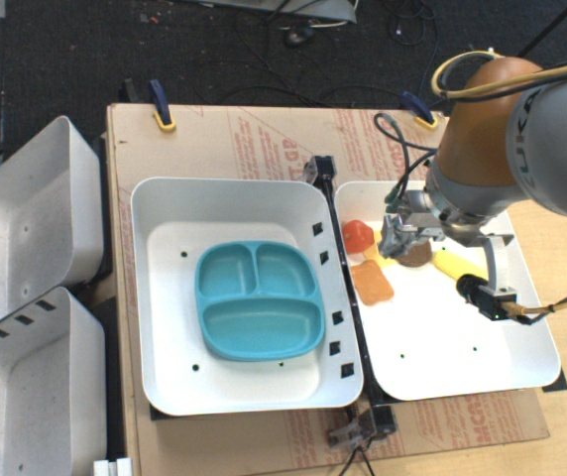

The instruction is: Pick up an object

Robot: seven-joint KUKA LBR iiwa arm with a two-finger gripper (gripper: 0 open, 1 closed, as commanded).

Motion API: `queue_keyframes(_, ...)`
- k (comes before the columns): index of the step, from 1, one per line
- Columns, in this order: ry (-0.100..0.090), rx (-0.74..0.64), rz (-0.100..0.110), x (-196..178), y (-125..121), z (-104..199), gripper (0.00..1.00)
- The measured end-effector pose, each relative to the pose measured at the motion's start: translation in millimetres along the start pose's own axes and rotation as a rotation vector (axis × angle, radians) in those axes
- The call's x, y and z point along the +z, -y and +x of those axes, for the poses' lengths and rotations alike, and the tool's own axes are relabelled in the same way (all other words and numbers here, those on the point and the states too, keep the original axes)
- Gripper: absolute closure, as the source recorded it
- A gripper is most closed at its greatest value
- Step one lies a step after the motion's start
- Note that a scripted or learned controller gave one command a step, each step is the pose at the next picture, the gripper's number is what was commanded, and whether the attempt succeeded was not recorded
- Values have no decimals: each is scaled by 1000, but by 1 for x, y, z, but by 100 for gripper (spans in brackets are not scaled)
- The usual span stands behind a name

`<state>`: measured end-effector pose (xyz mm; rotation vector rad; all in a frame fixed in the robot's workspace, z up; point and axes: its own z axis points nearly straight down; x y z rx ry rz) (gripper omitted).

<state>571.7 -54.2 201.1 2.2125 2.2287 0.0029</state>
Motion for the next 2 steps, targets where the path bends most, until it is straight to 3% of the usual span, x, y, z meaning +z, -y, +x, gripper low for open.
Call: queue_keyframes(2,-1,-1,-1,-19,-23,111,100)
